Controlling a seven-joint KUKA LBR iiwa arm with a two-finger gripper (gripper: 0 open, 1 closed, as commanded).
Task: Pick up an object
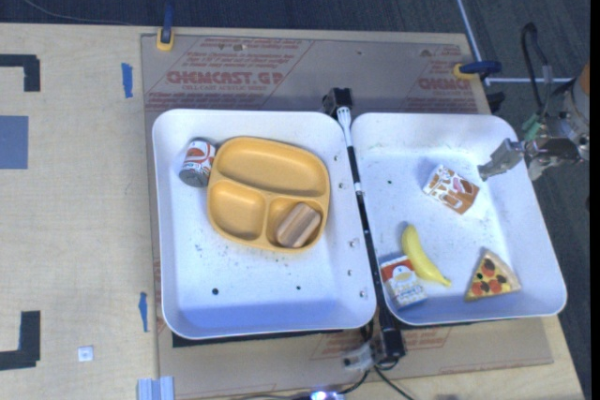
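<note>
The pincer [497, 164] is seen poised over the right edge of the right bin [534, 201], and whether it is released or clenched cannot be told from here, though nothing is seen gripped in it. The loose pickings are laid out below in that bin: a small snack packet [452, 188] nearest, a banana [423, 256], a pizza slice [492, 276] and a little carton [403, 282], well spread so each can be approached alone. The left bin [178, 295] is taken up by a yellow divided tray [267, 192] with a bread roll [298, 224] in one compartment and a can [196, 162] tucked against its rim, a harder reach, so the packet is judged the likely target.
</note>
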